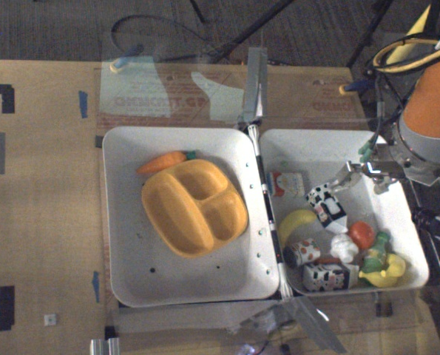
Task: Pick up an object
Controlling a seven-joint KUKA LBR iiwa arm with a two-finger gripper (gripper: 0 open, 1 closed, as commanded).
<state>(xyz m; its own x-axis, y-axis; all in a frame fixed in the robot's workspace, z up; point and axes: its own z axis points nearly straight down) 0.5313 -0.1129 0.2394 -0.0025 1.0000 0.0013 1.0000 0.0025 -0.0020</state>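
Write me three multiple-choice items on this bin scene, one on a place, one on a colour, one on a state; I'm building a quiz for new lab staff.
1. Where does the carrot lie?
A. In the left bin, touching the far edge of the divided plate
B. In the right bin, beside the tomato
C. On the bench outside both bins

2. What colour is the divided plate?
A. Blue
B. Yellow-orange
C. Green

3. How does the pincer stand?
A. Over the left bin, above the plate
B. Over the right bin, just above the cow-patterned carton
C. Parked off the bench

Answers:
1 A, the carrot rests in the left bin against the plate's far rim.
2 B, the plate is plainly yellow-orange.
3 B, the pincer sits over the right bin, next to the black-and-white carton.
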